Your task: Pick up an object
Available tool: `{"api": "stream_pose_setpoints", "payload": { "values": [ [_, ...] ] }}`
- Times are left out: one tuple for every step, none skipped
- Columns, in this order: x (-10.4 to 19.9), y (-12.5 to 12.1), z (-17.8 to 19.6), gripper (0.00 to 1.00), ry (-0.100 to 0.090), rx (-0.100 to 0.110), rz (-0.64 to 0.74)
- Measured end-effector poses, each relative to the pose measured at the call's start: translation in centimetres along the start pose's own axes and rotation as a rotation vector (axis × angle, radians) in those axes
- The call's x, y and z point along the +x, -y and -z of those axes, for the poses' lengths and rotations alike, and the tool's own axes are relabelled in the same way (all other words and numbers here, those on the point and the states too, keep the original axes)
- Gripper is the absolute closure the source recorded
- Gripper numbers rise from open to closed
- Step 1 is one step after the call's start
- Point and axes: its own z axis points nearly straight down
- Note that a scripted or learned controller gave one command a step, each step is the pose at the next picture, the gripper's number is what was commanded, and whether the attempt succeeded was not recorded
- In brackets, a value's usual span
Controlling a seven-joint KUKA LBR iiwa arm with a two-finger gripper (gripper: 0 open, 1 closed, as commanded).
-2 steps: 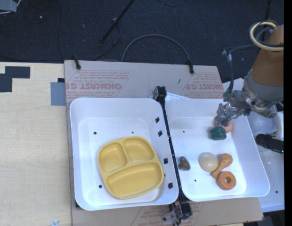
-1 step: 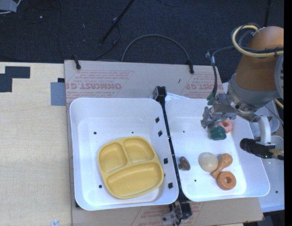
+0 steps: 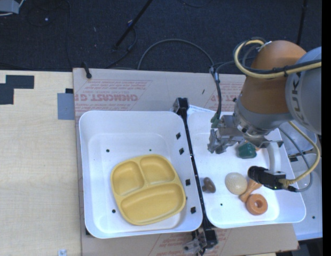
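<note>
Gripper [image 3: 219, 143] sits over the back half of the right bin [image 3: 229, 217]; how wide it stands cannot be told from this angle. Green lump [image 3: 246, 151] lies just beside it, on the arm's side. Toward the front: brown stone [image 3: 209, 184], cream ball [image 3: 236, 183], and an orange ring [image 3: 257, 204] just beside a tan peg [image 3: 250, 189]. Left bin [image 3: 101, 143] holds a yellow divided plate [image 3: 148, 190].
</note>
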Motion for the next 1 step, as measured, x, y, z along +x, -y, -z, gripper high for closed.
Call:
{"api": "stream_pose_setpoints", "payload": {
  "values": [
    [5.4,1.42,0.18,1.0,0.0,-0.001,0.001]
  ]
}}
